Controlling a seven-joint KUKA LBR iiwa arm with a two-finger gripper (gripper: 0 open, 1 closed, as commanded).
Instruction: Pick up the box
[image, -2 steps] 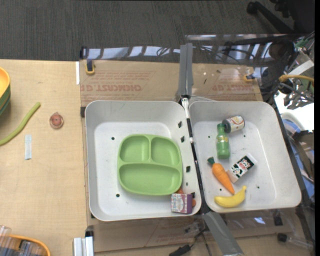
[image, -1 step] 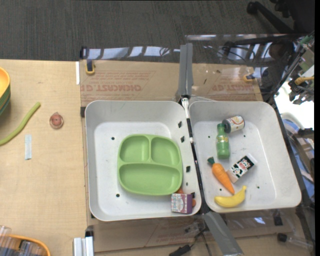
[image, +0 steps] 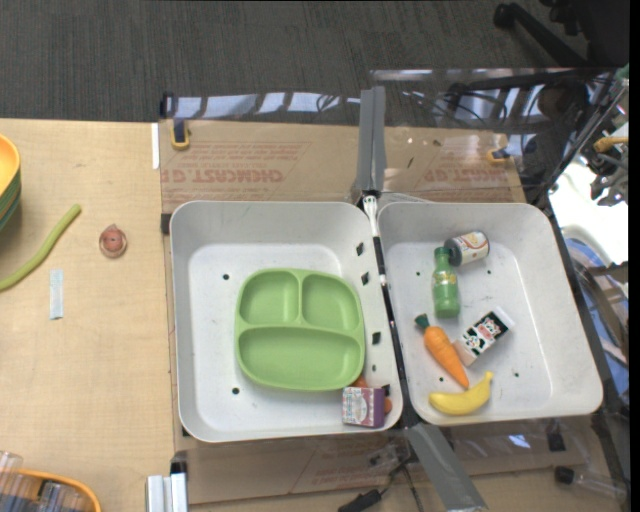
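A small pink and purple box (image: 363, 405) stands in the left bin (image: 200, 300), in its front right corner, just off the edge of the green divided plate (image: 300, 330). A small white carton with black cow patches (image: 485, 333) lies tilted in the right bin (image: 560, 310), to the right of a carrot (image: 443, 355).
The right bin also holds a green bottle (image: 445, 285), a small can on its side (image: 467, 247) and a banana (image: 462, 397) near the front wall. On the wooden table to the left lie a green strip (image: 40, 250) and a pink piece (image: 113, 241).
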